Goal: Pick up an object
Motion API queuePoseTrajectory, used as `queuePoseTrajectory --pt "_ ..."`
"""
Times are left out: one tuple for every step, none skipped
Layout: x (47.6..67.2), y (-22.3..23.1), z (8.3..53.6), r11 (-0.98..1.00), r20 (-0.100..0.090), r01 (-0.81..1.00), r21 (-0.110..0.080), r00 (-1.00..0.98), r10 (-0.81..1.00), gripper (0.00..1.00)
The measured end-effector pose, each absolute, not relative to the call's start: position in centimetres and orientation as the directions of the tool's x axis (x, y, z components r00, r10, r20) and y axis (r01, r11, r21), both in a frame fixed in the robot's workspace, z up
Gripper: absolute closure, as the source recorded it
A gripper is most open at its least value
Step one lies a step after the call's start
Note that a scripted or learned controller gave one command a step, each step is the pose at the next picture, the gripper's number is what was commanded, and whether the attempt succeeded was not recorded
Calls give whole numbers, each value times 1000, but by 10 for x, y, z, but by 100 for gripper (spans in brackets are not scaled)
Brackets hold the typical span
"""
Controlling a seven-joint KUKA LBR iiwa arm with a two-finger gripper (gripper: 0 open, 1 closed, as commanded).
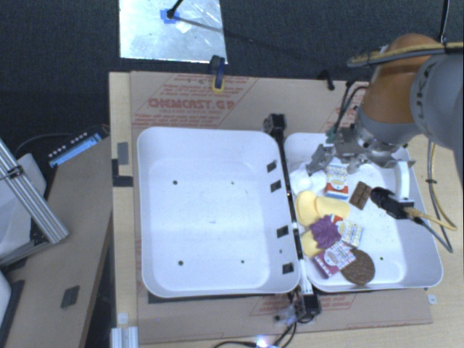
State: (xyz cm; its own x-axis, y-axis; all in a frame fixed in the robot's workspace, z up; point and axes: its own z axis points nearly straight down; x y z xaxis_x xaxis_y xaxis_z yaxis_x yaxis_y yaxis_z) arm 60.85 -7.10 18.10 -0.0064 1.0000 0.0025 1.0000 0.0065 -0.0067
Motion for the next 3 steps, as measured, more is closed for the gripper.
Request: queuePoseTrajectory --pt "579 -105 85 -3 0 1000 5 3 1000 0" --pt "527 -103 88 -1 -1 1000 11 1 1000 0" --pt "529 -102 99 3 0 1000 13 -3 1000 100"
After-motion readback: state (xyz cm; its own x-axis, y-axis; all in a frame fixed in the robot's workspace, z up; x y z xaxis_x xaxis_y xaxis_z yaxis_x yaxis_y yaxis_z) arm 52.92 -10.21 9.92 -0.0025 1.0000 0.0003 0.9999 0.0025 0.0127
